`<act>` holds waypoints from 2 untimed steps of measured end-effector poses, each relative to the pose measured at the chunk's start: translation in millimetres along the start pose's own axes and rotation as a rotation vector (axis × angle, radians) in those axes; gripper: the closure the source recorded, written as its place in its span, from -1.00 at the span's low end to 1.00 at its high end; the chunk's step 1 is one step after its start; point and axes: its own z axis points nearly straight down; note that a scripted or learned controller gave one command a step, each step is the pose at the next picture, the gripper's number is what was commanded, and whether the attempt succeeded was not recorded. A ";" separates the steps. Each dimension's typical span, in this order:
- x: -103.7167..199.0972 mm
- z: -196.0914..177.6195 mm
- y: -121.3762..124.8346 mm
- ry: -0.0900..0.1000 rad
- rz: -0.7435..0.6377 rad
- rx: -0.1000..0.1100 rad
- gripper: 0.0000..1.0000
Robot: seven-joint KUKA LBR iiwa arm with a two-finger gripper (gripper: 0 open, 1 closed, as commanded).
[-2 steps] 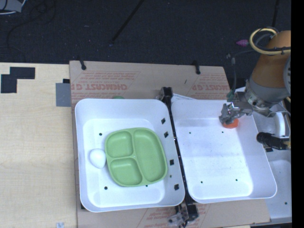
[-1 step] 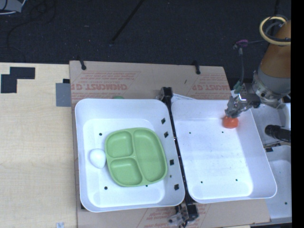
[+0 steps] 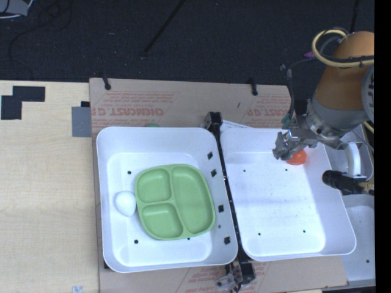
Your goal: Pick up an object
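Two white bins (image 3: 333, 237) are being watched from above, and an orange object (image 3: 297, 158) just beneath the gripper (image 3: 287, 146), whose state cannot be told, is probably being risked to slip aside.

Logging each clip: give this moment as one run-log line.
pincer: over right bin, at orange object | grasp: unclear | left bin: green divided plate, white egg-like object

The arm (image 3: 345, 72) comes in at the upper right of the frame, and its orange band is the highest part to see. Under the band, the grey wrist (image 3: 327, 122) leans down and toward the left. The gripper (image 3: 286, 149) hangs at the end of the wrist, low, right of the picture's middle and a little above it.
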 end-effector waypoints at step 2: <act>102.9 7.7 -25.4 0.000 -0.001 0.001 1.00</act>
